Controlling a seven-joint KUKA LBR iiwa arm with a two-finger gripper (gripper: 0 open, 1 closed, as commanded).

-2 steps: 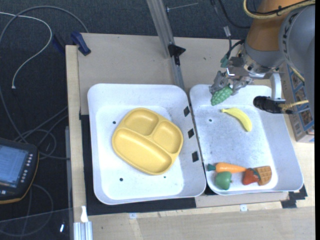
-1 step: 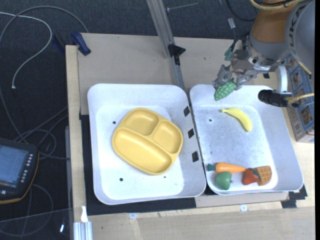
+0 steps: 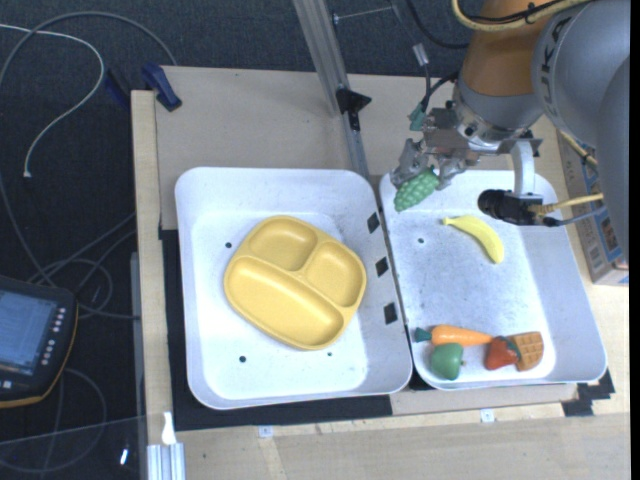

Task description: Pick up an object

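Gripping a green bumpy toy between its fingers, the gripper hangs over the right bin's far left corner — lifted, we judge. Banana, carrot and a yellow divided plate lie below — untouched.

The arm is running off the top and right edges. The claw is partly hiding the green toy; its fingers are blurring together. A tablet is getting cut by the left edge.
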